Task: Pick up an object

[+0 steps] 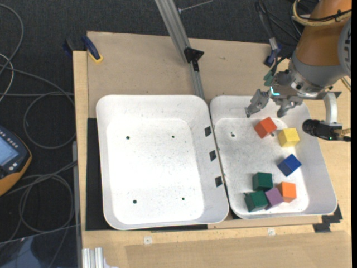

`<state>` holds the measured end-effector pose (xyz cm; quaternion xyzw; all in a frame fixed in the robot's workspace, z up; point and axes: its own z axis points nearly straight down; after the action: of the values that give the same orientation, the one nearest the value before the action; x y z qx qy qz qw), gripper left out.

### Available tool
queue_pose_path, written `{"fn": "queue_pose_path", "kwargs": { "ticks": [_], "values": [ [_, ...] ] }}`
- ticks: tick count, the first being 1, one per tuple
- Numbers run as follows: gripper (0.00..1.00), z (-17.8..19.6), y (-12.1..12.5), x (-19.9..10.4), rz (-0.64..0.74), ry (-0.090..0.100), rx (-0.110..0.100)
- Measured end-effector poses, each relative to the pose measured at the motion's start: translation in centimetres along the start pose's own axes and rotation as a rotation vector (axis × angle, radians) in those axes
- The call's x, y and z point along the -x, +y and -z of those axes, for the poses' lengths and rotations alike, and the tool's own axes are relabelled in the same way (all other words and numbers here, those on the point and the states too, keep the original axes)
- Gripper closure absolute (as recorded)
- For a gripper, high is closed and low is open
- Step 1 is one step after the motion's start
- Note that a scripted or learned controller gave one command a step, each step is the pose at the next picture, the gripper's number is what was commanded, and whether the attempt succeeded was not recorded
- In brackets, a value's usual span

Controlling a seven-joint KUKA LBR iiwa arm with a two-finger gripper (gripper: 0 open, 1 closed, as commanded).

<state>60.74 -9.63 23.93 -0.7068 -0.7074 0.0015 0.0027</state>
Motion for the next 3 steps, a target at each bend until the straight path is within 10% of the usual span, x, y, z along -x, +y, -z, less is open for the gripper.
{"fn": "queue_pose_path", "kwargs": {
  "ticks": [1, 3],
  "values": [
    [0.00, 0.3, 0.1, 0.0, 0.000, -0.001, 0.005],
    [0.00, -10.4, 0.0, 1.5, -0.002, -0.001, -0.002]
  ]
}}
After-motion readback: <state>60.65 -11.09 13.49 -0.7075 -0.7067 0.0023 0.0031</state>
